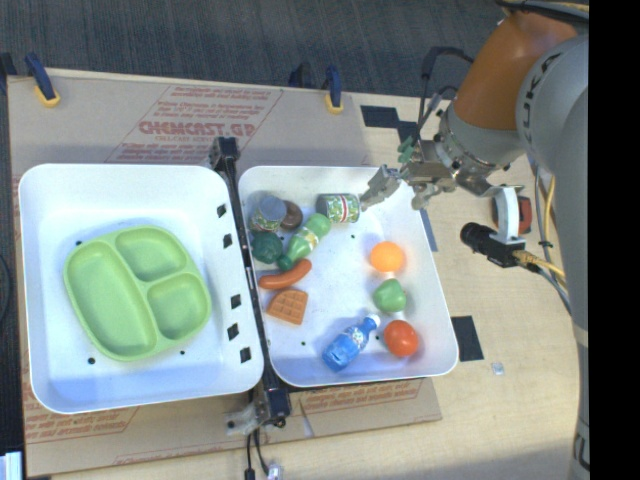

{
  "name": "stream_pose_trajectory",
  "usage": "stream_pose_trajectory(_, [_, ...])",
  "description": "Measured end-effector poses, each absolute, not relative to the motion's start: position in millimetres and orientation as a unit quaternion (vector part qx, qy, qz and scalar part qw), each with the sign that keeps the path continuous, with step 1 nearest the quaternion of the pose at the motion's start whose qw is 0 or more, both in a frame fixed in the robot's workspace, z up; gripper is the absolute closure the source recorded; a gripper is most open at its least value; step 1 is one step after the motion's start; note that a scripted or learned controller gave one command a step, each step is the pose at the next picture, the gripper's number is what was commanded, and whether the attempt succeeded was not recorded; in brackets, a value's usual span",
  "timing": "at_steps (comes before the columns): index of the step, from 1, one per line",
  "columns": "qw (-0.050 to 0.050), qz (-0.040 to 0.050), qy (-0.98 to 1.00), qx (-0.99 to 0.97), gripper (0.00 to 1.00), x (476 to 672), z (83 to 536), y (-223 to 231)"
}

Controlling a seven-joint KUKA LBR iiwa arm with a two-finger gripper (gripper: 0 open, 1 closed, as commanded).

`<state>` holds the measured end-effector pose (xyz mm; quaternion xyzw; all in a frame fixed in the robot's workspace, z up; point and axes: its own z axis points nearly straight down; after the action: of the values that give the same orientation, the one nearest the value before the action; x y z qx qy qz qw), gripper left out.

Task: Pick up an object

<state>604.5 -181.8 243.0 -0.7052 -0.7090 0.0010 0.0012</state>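
1. Your gripper (400, 190) hangs over the top right corner of the right bin (440, 320). Two fingers (378, 185) show apart, one reaching left toward the can and one nearer the bin's right wall, with nothing between them.
2. The can (340, 208) is the nearest thing. It lies on its side just left of the left fingertip, close to touching it, with its long axis running roughly left to right.
3. That axis matters most: in my judgement the fingers need to straddle the can across its short width, so you want the gripper shifted left and a little down the view, then turned to suit.
4. Below the gripper, the orange ball (387, 258) sits clear of other things, an easier target if the can rolls.
5. Farther down lie a green pepper (390, 295), a tomato (401, 338) and a blue bottle (349, 343), the bottle slanted.
6. Left of the can, a crowded heap of toy food (283, 236) touches piece to piece; a grab there risks catching two.
7. The left bin (40, 268) holds a green tray (137, 290), well apart from the gripper.
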Motion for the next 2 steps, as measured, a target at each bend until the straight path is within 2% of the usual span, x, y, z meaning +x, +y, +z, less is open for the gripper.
stream_pose_trajectory(1, [0.003, 0.0016, -0.709, -0.705, 0.00, 553.9, 103, -140])
stream_pose_trajectory(2, [0.001, -0.0003, -0.709, -0.705, 0.00, 630.1, 118, -119])
